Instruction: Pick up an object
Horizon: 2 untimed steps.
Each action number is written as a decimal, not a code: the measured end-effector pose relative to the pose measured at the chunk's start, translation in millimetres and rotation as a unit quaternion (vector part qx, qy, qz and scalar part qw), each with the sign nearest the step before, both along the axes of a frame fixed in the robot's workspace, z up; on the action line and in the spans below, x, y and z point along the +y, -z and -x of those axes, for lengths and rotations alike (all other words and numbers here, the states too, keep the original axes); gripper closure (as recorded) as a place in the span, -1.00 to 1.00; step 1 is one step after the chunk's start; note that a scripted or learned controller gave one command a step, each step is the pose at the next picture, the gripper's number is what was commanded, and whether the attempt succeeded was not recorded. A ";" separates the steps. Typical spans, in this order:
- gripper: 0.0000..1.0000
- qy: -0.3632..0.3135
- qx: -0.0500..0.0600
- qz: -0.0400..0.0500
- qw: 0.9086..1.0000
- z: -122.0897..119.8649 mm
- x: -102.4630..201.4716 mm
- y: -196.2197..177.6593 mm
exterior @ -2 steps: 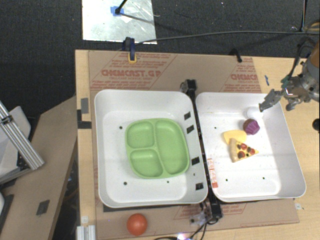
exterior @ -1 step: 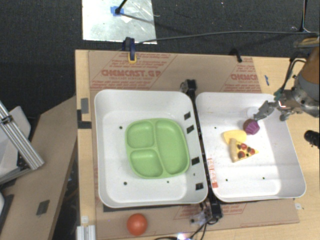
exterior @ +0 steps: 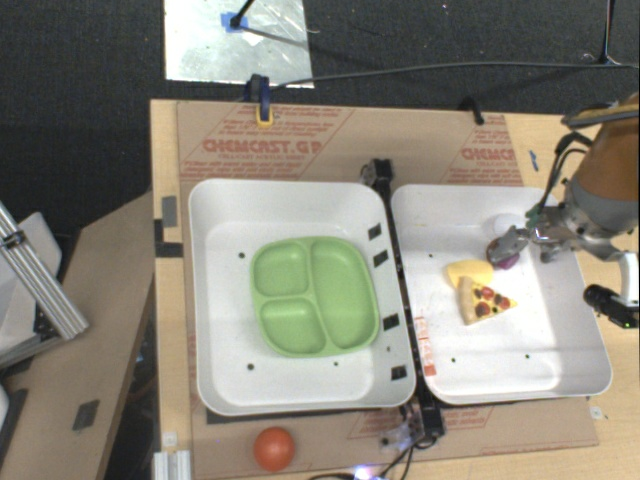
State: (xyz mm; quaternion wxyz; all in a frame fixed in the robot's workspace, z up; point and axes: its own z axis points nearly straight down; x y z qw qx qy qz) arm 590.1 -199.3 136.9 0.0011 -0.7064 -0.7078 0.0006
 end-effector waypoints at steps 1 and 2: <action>-1.00 0.000 -0.001 0.000 1.000 -0.6 0.5 51.4; 1.00 0.000 -0.004 0.001 1.000 -2.1 0.1 37.8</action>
